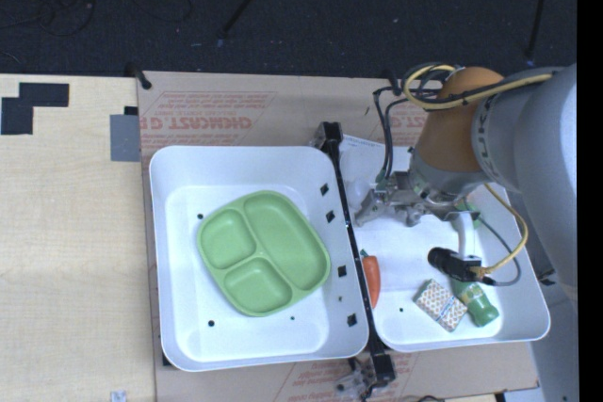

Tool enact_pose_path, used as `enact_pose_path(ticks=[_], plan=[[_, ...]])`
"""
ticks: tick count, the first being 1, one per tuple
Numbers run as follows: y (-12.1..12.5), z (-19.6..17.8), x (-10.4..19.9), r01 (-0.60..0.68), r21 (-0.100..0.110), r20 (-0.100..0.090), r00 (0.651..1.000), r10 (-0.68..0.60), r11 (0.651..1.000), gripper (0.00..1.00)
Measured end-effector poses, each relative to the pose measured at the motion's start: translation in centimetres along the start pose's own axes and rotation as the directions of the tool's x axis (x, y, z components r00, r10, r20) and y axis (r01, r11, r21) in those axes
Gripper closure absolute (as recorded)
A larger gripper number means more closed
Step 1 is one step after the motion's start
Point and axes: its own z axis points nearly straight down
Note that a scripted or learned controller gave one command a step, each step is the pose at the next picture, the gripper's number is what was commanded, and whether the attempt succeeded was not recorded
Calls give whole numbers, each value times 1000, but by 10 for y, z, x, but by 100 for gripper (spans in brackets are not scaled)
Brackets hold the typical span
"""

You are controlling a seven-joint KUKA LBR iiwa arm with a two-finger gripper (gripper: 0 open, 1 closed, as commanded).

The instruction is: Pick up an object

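Patterned packet (440, 304) — small, flat, beside green bottle (478, 304); tool (405, 207) state unclear.

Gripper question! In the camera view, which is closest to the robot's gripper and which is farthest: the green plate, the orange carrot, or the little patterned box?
From the gripper:
1. Orange carrot, by the right bin's left wall, below the gripper.
2. Patterned box, in the right bin's lower part.
3. Green divided plate, in the left bin, farthest.
The carrot and box are nearly tied.
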Motion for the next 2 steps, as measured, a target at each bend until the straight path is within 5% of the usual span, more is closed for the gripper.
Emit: enact_pose_path(ticks=[1, 2], plan=[[0, -11, -1, -4, 0, -1, 1000, 4, 1000, 100], [-7, -65, 6, 2, -6, 0, 1000, -2, 1000, 100]])
